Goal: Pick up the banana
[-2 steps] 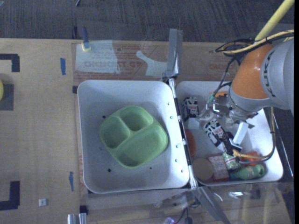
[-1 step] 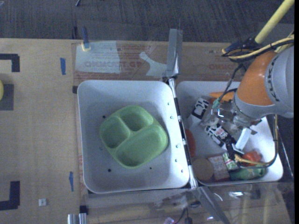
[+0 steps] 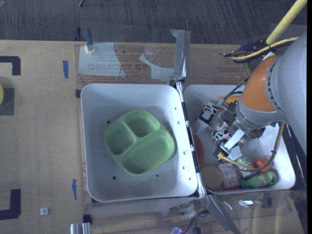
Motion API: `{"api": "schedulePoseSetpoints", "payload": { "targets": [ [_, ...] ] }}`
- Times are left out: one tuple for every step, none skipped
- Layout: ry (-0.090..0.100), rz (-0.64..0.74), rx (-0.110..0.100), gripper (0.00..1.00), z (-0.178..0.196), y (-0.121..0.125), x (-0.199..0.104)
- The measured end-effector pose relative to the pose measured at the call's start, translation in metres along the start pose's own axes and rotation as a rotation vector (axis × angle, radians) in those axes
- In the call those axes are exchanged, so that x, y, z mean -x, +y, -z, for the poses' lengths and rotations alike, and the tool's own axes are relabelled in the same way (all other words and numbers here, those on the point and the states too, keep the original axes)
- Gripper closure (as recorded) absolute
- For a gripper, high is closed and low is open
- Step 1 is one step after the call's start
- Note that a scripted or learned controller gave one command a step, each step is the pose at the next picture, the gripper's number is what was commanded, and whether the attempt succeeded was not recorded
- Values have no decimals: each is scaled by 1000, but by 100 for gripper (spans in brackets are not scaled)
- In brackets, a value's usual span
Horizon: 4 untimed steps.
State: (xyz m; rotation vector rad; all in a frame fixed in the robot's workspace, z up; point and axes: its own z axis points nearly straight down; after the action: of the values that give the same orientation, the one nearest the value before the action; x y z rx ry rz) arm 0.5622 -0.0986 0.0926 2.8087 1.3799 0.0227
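**Two bins, one arm, one banana under the gripper**

We count two white bins side by side: the left bin (image 3: 92,130) and the right bin (image 3: 287,172). The left one holds a single green plate (image 3: 140,142) with three compartments. The right one holds a small crowd, one of each: a red thing (image 3: 197,147) along its left wall, a round brown thing (image 3: 212,176) at the near corner, a green thing (image 3: 261,180) by the near wall, and a small orange thing (image 3: 262,163) just above it.

One arm (image 3: 261,89) reaches into the right bin, and its gripper (image 3: 227,136) hangs low over the clutter. We cannot tell whether it is open or closed, as dark parts and labels blur together there.

The banana (image 3: 235,161) – a slim yellow strip, as far as we can make out – lies in the right bin just below the gripper in the view, between the brown thing and the orange one. We see nothing held in the gripper.
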Motion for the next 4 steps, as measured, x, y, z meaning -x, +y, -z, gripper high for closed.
{"api": "schedulePoseSetpoints", "payload": {
  "targets": [
    [5,-233,-1,0,1,-15,8],
    [5,-231,2,100,12,-13,7],
    [-9,-222,-18,100,50,-61,56],
    [-11,-221,-20,0,49,-61,56]
  ]
}}
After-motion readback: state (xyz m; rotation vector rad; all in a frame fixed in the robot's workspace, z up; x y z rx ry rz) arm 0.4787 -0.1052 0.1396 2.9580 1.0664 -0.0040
